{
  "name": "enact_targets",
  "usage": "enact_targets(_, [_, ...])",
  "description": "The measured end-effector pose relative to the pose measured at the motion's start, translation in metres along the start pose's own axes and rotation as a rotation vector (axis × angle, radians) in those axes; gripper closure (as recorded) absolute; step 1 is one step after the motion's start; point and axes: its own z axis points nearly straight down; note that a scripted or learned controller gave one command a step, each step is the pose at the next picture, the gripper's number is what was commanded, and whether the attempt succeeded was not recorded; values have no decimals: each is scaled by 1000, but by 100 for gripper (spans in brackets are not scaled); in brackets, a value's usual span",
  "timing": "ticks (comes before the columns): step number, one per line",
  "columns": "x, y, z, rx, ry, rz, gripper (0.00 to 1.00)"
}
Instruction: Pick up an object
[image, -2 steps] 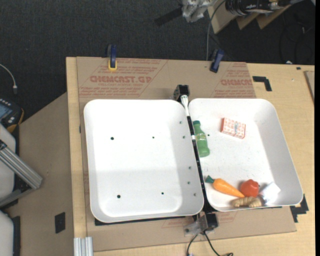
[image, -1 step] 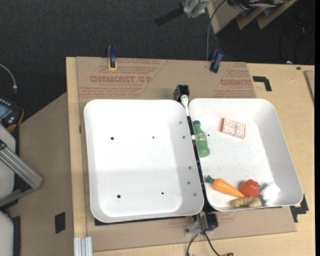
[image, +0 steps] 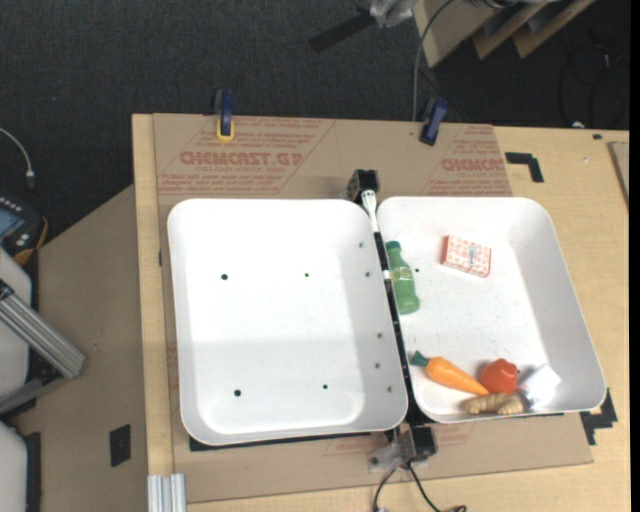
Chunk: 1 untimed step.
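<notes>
White bins, two of them, side by side on the surface?

— Yes. The left bin (image: 200, 330) has four small dark dots on its floor. The right bin (image: 560, 300) holds everything there is to pick. They touch along their inner walls, and a black clip (image: 363, 185) sits at the far end of that seam, with another black clip (image: 415, 441) at the near end.

What lies in the right one?

— A green bottle (image: 402, 280) on its side, right against the inner wall. A small box (image: 467, 256) with a red and white pattern lies flat, apart from the bottle, toward the far half. Down in the near corner is a cluster: an orange carrot (image: 450, 375) with its green end toward the seam, a red round fruit (image: 500, 376) just beside the carrot's tip, and a tan knobbly root (image: 492, 404) in front of both, against the near rim. A crumpled white scrap (image: 541, 384) lies next to the red fruit; what it is I cannot tell.

And the hand, wide or narrow?

— I cannot tell how the hand is set. Each of the things rests on the bin floor.

What is underneath the bins?

— A brown cardboard sheet (image: 270, 150) printed with red lettering, held at its far edge by two blue clamps, one clamp (image: 224, 112) on the left and another clamp (image: 433, 120) further right. Beyond that edge is dark carpet (image: 150, 50).
</notes>
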Motion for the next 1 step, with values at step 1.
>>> enact_targets(1, [1, 0, -11, -4, 1, -1, 100])
